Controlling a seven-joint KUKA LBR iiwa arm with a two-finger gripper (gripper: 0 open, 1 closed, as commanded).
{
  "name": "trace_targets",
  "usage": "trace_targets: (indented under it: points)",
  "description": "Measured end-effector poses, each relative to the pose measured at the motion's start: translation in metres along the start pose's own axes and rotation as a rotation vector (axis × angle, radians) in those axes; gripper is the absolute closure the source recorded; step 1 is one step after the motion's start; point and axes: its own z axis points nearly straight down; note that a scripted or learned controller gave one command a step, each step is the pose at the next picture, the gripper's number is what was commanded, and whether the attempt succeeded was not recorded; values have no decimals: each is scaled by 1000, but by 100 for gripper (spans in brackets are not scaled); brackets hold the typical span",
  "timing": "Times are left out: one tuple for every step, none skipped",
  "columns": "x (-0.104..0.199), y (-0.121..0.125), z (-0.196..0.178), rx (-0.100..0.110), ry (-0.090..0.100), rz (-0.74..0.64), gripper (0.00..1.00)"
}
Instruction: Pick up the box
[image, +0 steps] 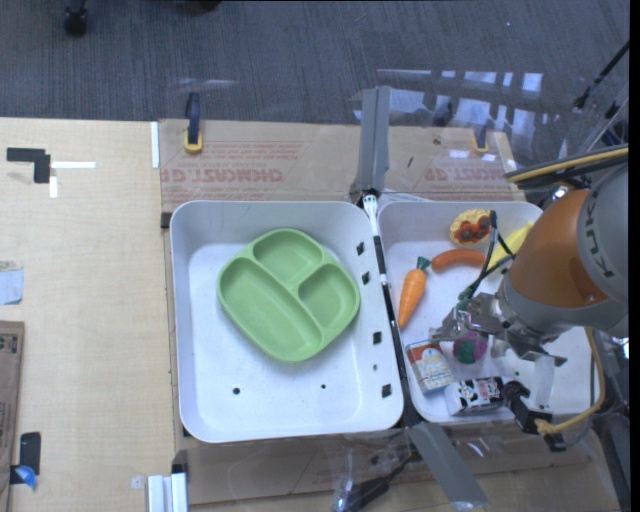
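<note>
A small white box with a red label (432, 367) lies near the front left of the right bin (400, 222). A second small carton, black and white (476, 393), lies just right of it at the bin's front wall. My gripper (462, 326) hangs low over the bin, just behind and to the right of the white box. Right below the gripper sits a round pink and green toy (467, 349). Nothing is seen held.
An orange carrot (411, 290), an orange sausage-like piece (456, 258) and a yellow and red toy (471, 226) lie further back in the right bin. The left bin (190, 300) holds a green divided plate (288, 293). The arm's orange band (560, 260) covers the right bin's right side.
</note>
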Motion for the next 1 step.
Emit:
trace_targets:
  points:
    - [7,0,0,1,-2,-51,0]
